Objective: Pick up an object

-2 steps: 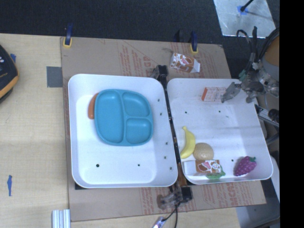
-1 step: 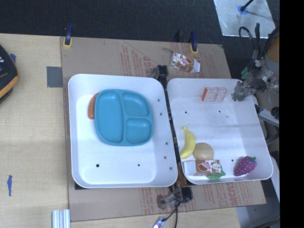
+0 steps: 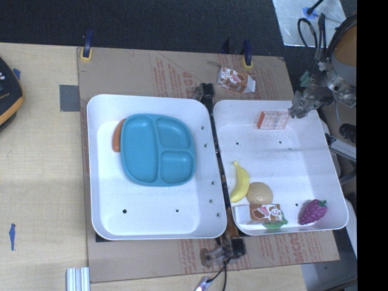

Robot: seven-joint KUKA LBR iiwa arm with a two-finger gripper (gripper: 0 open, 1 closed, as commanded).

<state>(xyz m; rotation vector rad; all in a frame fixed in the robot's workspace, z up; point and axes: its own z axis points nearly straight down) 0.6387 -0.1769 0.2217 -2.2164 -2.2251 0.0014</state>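
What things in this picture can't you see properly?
- Orange thing in the left bin: mostly hidden under the blue tray.
- Gripper at the right bin's top corner: blurry, too small to read.
- Small carton: label too tiny, partly covering something green.
- Black and yellow object: cut off by the left edge.

Wooden bench [image 3: 42, 180], dark carpet [image 3: 151, 11].

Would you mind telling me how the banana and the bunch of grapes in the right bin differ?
The banana is yellow, long and curved; the grapes are purple, short and knobbly. The banana lies by the bin's left wall, the grapes near its lower right corner. Both are toy fruit lying loose.
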